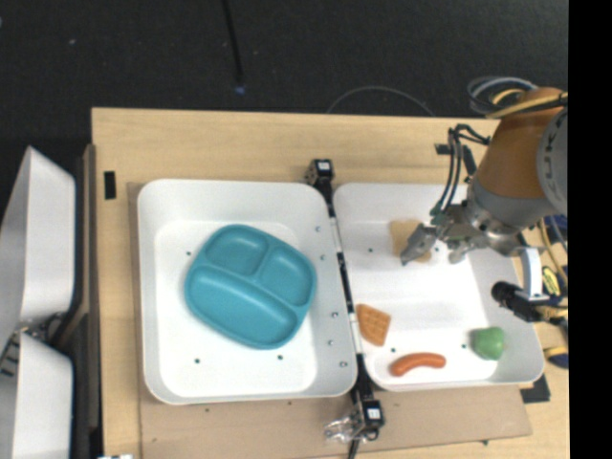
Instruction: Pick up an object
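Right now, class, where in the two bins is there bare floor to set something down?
Free: the right bin middle, between the gripper above and the waffle, sausage and green fruit below. Crowded: the left bin, mostly under the blue plate, bare only along its edges.

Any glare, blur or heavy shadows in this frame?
Camera view: soft overall and low in detail; even lighting, no strong glare on the white bins; the gripper casts only faint shadow; the floor beyond the bench is dark; the small objects' edges look fuzzy.
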